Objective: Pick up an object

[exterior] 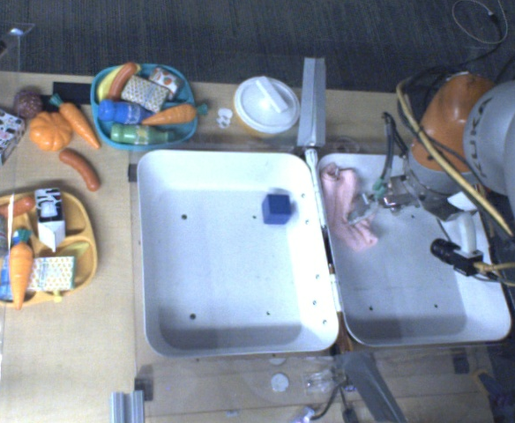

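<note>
The gripper (363, 208) hangs low over the right bin (416, 311), its tips right at a crumpled pink cloth (346, 205) that lies along that bin's left wall toward the far corner; whether it has closed on the fabric I cannot tell. The cloth looks light, soft and limp, so it should bunch and drape instead of holding shape, and a raised fold near its middle is the likeliest place to pinch. Its long axis runs roughly along the left wall, from the far end toward the near, pointing no particular way.
</note>
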`<state>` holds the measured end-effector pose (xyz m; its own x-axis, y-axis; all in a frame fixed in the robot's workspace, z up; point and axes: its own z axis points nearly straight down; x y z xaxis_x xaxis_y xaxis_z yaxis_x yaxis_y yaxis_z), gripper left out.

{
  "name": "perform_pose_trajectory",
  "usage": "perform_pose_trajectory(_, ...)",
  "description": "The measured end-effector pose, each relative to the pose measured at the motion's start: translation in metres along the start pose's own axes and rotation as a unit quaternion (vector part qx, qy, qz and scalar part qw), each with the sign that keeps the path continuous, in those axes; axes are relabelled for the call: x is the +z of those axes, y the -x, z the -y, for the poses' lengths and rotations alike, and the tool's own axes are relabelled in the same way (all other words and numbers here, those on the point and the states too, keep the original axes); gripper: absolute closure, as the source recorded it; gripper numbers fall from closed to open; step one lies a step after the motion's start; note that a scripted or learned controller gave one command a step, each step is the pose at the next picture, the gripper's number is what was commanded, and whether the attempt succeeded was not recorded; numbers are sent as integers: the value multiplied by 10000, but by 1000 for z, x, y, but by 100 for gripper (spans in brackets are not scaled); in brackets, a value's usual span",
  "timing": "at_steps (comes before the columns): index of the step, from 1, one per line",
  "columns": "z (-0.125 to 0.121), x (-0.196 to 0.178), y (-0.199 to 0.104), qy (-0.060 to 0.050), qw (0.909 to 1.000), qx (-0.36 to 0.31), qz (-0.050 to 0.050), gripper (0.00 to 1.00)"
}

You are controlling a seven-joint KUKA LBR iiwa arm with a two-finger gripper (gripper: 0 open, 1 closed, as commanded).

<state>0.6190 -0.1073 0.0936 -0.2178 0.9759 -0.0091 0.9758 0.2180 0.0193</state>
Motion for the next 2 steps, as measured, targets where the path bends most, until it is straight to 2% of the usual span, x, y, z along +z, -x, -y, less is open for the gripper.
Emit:
perform_pose_trajectory(1, 16, -1, -21, 15, 9995, -307, 4, 0)
perform_pose_trajectory(2, -30, 2, 20, -22, 9999, 99, -20, 0)
